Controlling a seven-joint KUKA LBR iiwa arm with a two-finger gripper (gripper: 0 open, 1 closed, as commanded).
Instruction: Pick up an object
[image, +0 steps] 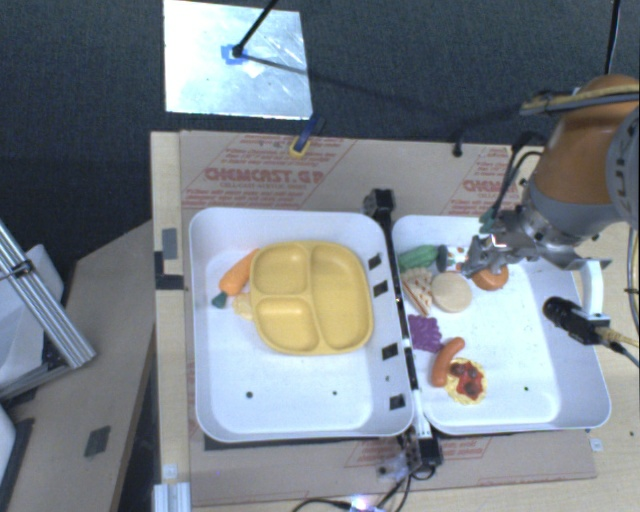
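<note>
Room is what you have in the lower right of the white right-hand bin (560, 400), bare floor out to its rim. Your gripper (482, 262) sits at the upper middle beside a round orange toy (492, 279); whether it is open I cannot tell. A smooth orange-red plastic sausage (446, 361) lies lower, long axis slanting toward upper right.

Even bright light, soft shadows, slightly soft focus

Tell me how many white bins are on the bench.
2. The left bin holds a yellow divided plate and a toy carrot; the right bin holds the small toy foods, under the gripper.
</note>
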